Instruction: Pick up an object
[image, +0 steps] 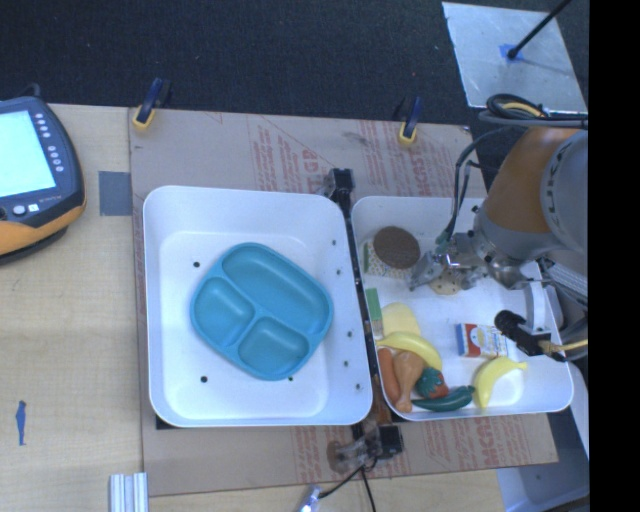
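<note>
Down on the wooden table (70, 340), two shallow white bins sit side by side on a sheet of brown cardboard (290, 150). Filling the middle of the frame, the left bin (170, 215) carries a blue divided plate (261, 311) lying flat and turned at a slant.

To the right of centre, the right bin (540, 400) carries the loose pieces. A round brown disc (396, 246) lies in its upper left corner. Below that sits a pale yellow block (399, 319), touching a yellow banana (412, 347) that curves toward the lower right. An orange carrot (399, 373) lies just under the banana, beside a small red and green piece (431, 382) and a dark green vegetable (443, 401) along the lower wall. A second banana (497, 378) rests near the lower right corner, and a small white box with red and blue print (480, 340) lies just above it.

From the right edge of the frame the arm (535, 195) reaches in, grey with its orange band showing. Its pincer (448, 268) hangs low over the upper part of the right bin, right of the brown disc, above a pale speckled round thing (447, 284) partly hidden under it. Whether the pincer is apart or together I cannot tell from this slant.

At the upper left of the frame a handheld control pad (30, 170) with a lit screen rests on the table. Clamps (148, 104) grip the cardboard's upper edge.
</note>
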